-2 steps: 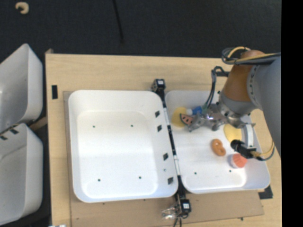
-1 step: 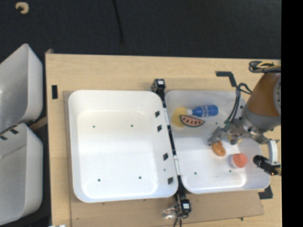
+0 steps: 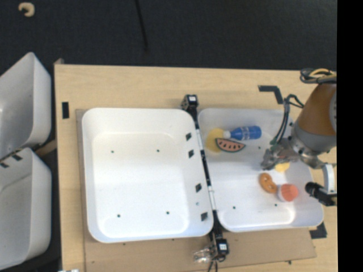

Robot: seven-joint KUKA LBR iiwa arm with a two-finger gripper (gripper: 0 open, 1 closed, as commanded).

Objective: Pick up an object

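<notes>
So there's a light wooden bench (image 3: 142, 84) with two shallow white bins sitting side by side on it: the left bin (image 3: 91, 152) and the right bin (image 3: 238, 222), joined along the middle by a strip with small black clips (image 3: 199, 152). Off the bench's left edge you can see two white rounded containers (image 3: 20, 101), one behind the other, and the floor (image 3: 198, 21) beyond is dark, with a thin black cable (image 3: 140, 21) running across it and a little pale hook-shaped thing (image 3: 26, 8) up in the far left corner.
</notes>
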